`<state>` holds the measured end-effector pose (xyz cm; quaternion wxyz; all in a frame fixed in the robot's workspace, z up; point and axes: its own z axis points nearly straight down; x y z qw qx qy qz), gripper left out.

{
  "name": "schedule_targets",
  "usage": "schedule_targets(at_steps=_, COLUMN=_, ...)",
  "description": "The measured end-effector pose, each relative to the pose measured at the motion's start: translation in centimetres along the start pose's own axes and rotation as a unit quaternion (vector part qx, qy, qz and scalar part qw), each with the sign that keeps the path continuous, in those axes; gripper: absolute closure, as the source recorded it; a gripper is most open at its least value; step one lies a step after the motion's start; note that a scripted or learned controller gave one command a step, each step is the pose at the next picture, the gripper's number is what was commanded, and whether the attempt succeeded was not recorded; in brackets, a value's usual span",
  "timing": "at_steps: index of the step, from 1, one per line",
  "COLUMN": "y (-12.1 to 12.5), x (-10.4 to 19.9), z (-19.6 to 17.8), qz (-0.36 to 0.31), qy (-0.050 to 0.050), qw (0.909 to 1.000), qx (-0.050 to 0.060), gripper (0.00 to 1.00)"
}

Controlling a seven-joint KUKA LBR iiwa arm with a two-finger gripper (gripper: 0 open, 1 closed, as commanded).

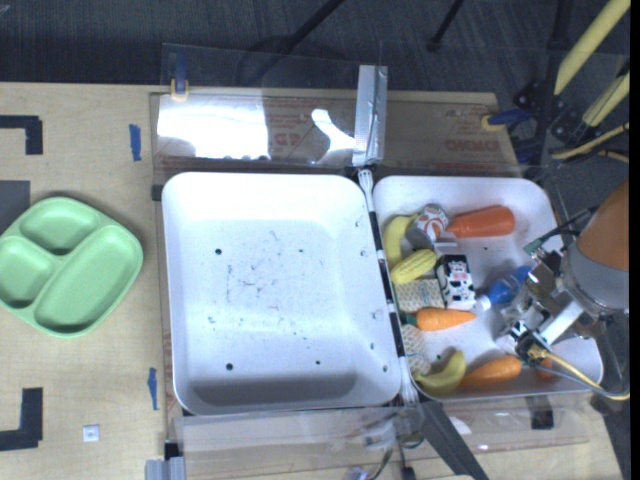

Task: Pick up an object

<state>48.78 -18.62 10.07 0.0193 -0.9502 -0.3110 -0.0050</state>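
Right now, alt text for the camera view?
The pincer is low over the right side of the right bin, which holds a toy carrot, a banana and more. The left bin sits beside it; a green divided plate lies further left.

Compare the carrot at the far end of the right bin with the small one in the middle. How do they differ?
The far carrot is longer and thicker; the middle carrot is short and slim. The far carrot is a redder orange, the middle carrot a paler one. The far carrot lies near the bin's back wall, the middle carrot nearer its left wall. Both lie flat, roughly crosswise, in the right bin.
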Motion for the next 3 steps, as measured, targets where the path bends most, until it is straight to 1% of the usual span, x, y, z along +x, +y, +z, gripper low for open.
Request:
schedule_targets(at_steps=1, y=1.3, x=5.2, z=-13.0, qz=-0.015, qy=-0.012, qw=0.9997, qx=-0.016, gripper=1.00)
schedule_targets(at_steps=2, y=7.1, x=11.9, z=-8.0, qz=-0.047, qy=-0.012, qw=0.9987, qx=-0.015, gripper=1.00)
schedule_targets(at_steps=3, y=3.5, x=15.4, z=-8.8, qz=-0.114, qy=-0.014, qw=0.9933, qx=-0.014, gripper=1.00)
